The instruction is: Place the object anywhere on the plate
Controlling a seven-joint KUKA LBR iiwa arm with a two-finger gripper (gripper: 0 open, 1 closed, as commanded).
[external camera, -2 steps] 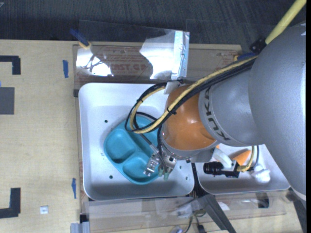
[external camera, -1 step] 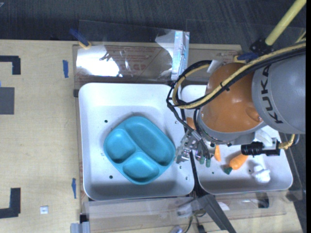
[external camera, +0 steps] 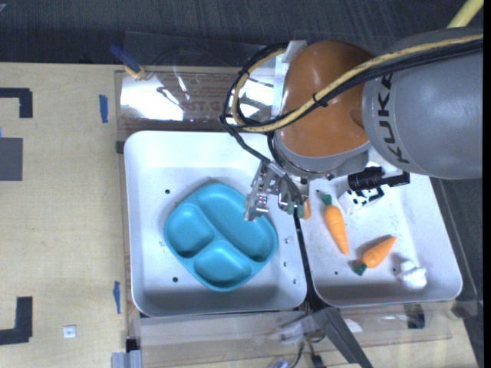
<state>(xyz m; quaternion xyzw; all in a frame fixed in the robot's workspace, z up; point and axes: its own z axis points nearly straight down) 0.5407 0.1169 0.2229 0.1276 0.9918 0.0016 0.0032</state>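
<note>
gripper (external camera: 270,198) over the right edge of the blue plate (external camera: 220,236), can't tell finger state.
plate is a three-section dish in the left bin (external camera: 146,167). right of the plate, in the right bin (external camera: 441,228): one carrot (external camera: 335,227) near the divider, a second carrot (external camera: 376,252) just right of and below it, lying tilted, then a small white object (external camera: 413,275) further right. nothing visibly held. both carrots well apart from the plate.
</note>
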